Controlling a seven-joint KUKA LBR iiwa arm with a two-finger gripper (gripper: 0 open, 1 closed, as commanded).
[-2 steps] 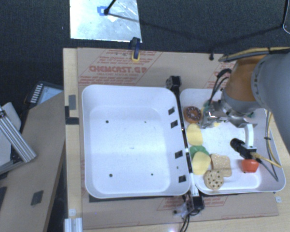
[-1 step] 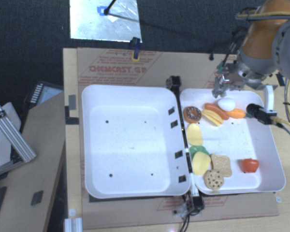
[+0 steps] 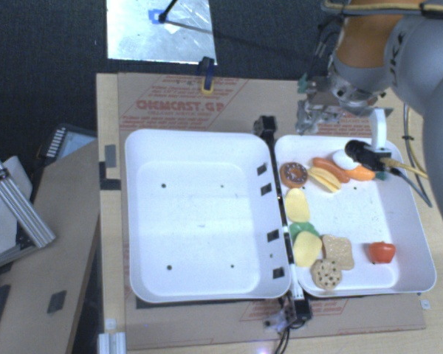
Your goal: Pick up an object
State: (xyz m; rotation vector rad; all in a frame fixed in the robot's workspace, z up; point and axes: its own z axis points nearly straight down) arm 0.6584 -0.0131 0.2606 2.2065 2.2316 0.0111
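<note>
Your candidates all sit in the right bin (image 3: 410, 223): the red piece (image 3: 382, 252) lies alone near its right wall, the easiest target, well apart from the doughnut (image 3: 293, 173) cluster. The pincer (image 3: 315, 116) hangs over the bin's far edge; its opening you cannot tell, nothing visibly held.

Grey arm (image 3: 428, 57), orange wrist band (image 3: 369, 32), metallic end effector (image 3: 315, 118), black cables.

You are looking at a robotics lab — grey arm (image 3: 421, 57), two white bins (image 3: 199, 220) clamped on a cardboard-topped bench (image 3: 177, 102), aluminium framing (image 3: 15, 205).
</note>
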